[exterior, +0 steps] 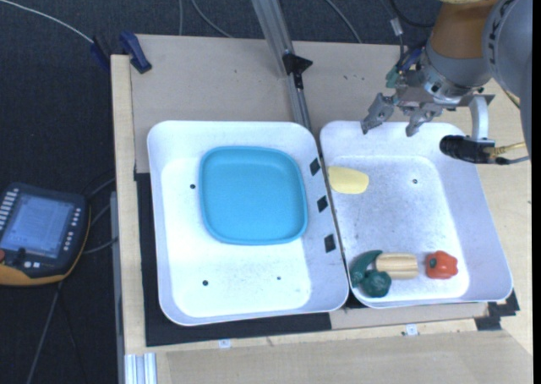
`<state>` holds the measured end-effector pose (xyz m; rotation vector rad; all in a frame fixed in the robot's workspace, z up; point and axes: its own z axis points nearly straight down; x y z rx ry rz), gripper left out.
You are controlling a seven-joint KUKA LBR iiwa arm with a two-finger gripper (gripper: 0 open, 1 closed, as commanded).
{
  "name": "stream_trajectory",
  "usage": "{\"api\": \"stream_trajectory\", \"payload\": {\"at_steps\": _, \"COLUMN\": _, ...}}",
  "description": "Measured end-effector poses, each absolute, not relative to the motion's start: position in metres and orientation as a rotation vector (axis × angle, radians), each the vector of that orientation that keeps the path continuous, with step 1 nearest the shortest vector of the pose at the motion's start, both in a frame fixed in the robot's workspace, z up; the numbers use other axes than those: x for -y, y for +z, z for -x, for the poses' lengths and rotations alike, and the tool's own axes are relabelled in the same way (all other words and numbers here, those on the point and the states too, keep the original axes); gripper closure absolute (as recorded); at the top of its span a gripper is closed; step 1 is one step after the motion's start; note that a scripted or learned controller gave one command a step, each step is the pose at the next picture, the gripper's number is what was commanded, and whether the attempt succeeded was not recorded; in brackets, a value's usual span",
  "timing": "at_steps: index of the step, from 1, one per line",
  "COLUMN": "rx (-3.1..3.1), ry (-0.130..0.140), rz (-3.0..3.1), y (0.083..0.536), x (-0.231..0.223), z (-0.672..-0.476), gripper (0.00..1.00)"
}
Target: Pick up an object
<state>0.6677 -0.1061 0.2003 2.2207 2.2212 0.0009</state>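
Observation:
My gripper (392, 125) hangs over the far edge of the right bin (482, 205), fingers spread apart with nothing between them. In that bin a pale yellow lemon-shaped piece (347, 180) lies near the left wall. Along the bin's near edge lie a dark green vegetable (370, 274), a tan bread-like stick (397, 266) and a red pepper (440, 265). All of these sit well below and apart from the gripper.
The left bin (169, 230) holds a light blue square plate (253, 194). A metal pole (270, 14) slants down between the bins' far ends. A black cable plug (461, 147) juts over the right bin's far right. A handheld pendant (38, 230) lies off the bench at left.

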Motion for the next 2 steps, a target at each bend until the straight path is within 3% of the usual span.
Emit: {"api": "stream_trajectory", "payload": {"at_steps": 2, "rx": -2.224, "ry": -0.005, "rz": -2.223, "y": 0.094, "x": 0.095, "z": -0.666, "gripper": 0.0}}
